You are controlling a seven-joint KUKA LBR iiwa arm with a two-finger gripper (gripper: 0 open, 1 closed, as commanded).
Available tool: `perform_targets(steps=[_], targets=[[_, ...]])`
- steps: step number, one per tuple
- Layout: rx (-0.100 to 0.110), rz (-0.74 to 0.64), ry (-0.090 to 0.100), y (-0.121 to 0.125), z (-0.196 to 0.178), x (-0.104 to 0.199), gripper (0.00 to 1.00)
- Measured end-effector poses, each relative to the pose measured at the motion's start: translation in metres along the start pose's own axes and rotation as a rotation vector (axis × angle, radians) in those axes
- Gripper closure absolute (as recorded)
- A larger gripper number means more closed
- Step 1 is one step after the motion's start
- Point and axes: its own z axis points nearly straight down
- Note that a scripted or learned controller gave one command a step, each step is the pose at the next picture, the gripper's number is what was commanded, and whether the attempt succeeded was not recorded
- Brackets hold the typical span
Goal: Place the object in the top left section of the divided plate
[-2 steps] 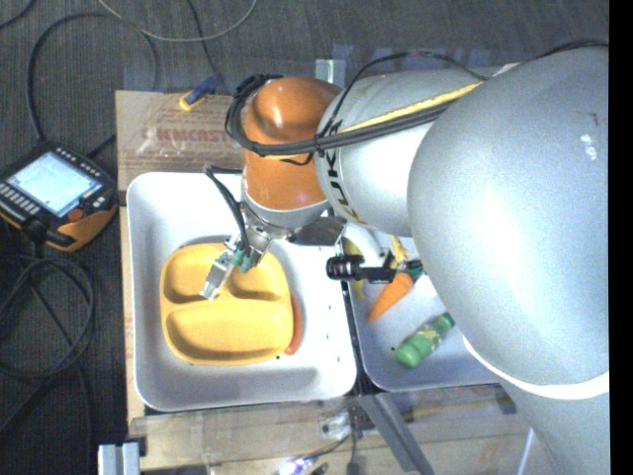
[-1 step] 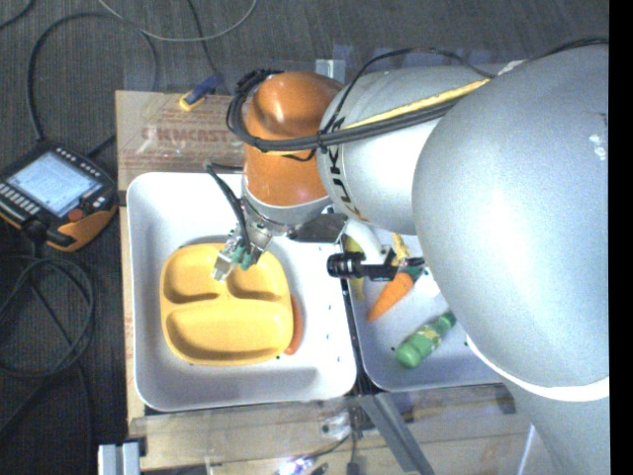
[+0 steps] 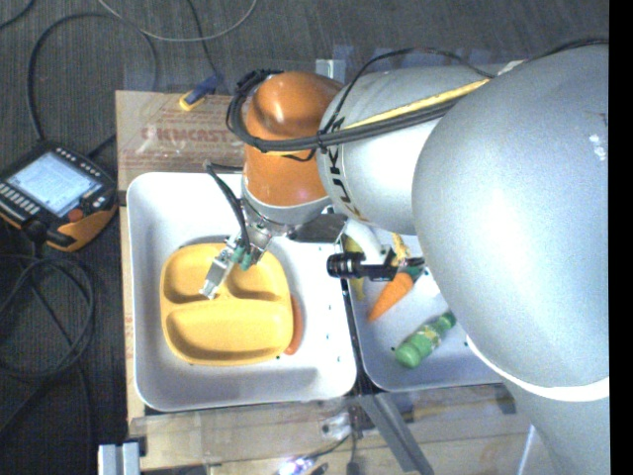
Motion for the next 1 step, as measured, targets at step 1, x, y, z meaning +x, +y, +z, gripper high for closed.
perform_targets(steps=[1], targets=[[-0.001,0.001,0.004,0.0007,-0.0072,0.0001,1.00]])
